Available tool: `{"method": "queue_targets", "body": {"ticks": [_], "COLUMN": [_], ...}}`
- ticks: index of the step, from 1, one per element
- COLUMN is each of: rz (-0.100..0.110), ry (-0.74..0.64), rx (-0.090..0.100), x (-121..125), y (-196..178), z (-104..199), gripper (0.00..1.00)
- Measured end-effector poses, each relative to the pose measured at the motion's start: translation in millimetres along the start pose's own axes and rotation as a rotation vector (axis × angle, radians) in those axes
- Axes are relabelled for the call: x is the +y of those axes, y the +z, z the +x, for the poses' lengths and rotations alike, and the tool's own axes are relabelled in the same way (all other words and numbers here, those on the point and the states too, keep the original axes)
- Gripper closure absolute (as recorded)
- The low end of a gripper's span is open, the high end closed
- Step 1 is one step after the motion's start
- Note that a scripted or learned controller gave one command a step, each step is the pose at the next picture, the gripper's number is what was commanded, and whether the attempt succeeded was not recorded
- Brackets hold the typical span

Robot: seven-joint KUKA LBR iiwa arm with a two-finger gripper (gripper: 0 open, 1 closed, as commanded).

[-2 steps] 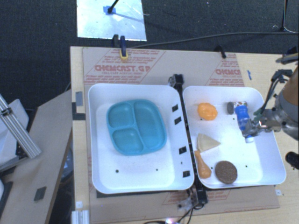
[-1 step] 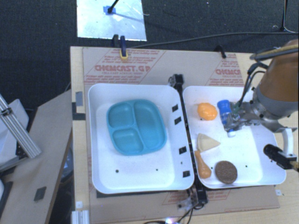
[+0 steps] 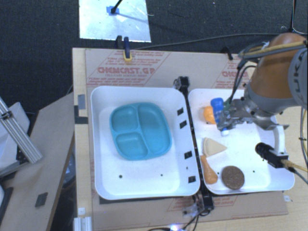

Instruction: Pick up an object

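Note:
My gripper [image 3: 225, 123] hangs low over the upper left part of the right bin [image 3: 276, 179]. It is right beside a blue bottle-like object [image 3: 217, 105] and seems to touch its near end. An orange rounded object [image 3: 208, 114] lies against the blue one's left side. Below the gripper lies a cream wedge [image 3: 214, 146]. Further toward the front are an orange carrot-shaped piece [image 3: 208, 171] and a round brown disc [image 3: 233, 176].
The left bin [image 3: 103, 177] holds a blue divided plate [image 3: 140, 130]. A black divider strip [image 3: 188, 134] runs between the two bins. The arm's grey and orange body [image 3: 276, 76] covers the right bin's upper right corner.

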State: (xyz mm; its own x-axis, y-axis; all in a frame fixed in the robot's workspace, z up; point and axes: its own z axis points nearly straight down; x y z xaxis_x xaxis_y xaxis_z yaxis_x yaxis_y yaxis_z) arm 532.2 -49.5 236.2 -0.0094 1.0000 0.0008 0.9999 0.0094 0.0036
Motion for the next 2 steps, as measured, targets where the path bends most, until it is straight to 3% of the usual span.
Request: {"method": "queue_targets", "body": {"ticks": [2], "rz": [0.000], "ry": [0.000], "rx": [0.001], "x": [45.7], "y": [2.7], "z": [108.6], "gripper": [1.00]}}
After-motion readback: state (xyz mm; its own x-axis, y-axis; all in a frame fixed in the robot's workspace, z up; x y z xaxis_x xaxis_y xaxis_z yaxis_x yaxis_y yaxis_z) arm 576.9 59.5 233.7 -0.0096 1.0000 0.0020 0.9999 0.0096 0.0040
